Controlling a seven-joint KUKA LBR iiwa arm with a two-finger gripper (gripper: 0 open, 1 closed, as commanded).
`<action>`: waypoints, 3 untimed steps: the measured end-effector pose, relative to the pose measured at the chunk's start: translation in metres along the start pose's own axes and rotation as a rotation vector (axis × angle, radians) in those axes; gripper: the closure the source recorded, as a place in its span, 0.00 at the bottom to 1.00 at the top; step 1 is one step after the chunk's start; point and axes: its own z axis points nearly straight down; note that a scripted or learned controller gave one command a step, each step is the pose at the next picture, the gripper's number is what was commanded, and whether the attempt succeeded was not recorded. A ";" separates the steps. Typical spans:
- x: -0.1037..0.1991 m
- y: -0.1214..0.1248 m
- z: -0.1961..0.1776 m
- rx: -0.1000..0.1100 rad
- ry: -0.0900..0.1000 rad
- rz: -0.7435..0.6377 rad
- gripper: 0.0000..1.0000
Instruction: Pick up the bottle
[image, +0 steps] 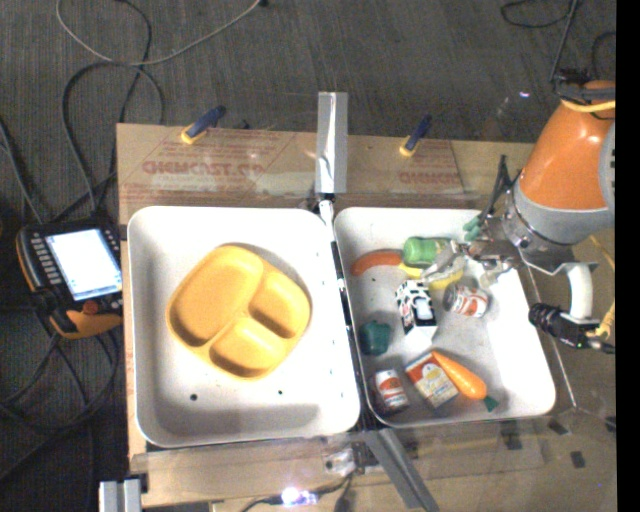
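- The desk is a cardboard-covered top carrying two shallow white bins side by side, with a blue and yellow clamp at its far edge.
- The left bin holds a yellow divided plate, lying near its middle.
- The right bin holds a scatter of small things.
- The arm, orange at the band, reaches in from the right over the far right corner of the right bin.
- The claw hangs low over the far part of the right bin, among the things there; whether it is spread or closed I cannot tell, nor whether it has hold of anything.
- The bottle, green, lies on its side at the far end of the right bin, just beside the claw.
- An orange carrot lies near the bin's near edge, touching a small box.
- A black and white carton stands near the bin's middle.
- A silver can lies just below the claw.
- A small jar sits near the front left corner.
- A dark green piece lies near the left wall.
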 end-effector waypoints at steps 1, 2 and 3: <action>-0.039 0.010 0.062 -0.001 -0.001 -0.074 0.00; -0.020 0.091 0.036 -0.003 -0.002 -0.087 0.00; -0.050 0.095 -0.035 -0.004 -0.003 -0.129 0.00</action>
